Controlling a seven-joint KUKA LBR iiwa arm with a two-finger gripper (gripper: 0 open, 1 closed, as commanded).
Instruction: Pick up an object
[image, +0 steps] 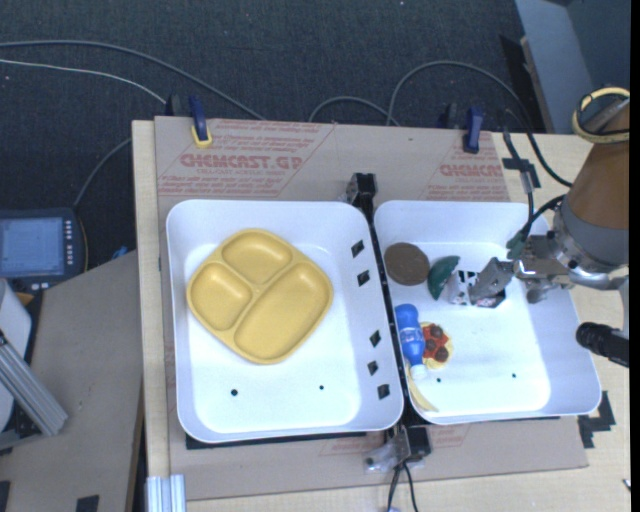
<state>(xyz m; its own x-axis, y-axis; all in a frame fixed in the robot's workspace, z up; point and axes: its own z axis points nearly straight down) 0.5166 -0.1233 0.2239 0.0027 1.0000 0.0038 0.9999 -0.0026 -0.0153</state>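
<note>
Beside brown disc (406, 263), green leaf-shaped piece (441, 275)

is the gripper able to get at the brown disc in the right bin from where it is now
Probably yes: the gripper hangs over the right bin, and the brown disc lies flat with open top; the green piece sits close beside it.
</note>
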